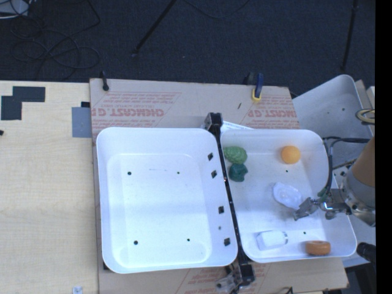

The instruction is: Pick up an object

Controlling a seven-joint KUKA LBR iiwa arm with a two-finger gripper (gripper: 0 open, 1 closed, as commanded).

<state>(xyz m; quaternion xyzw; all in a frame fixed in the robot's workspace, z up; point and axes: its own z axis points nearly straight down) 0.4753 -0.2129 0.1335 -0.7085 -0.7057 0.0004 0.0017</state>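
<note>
White right bin (334, 164) holds several small objects; the end effector (304, 209) hovers beside a pale lump (286, 195), its state unclear. Nothing appears lifted yet.

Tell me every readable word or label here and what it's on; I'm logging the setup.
"CHEMCAST. G": red print, upside down, repeated on the brown board behind the bins.
Further red print on the board's front edge: too blurred to read.
The objects in the right bin show no readable text.

Arm (367, 182) cut off at right edge; tool (304, 210) tips perhaps blurred.
</note>
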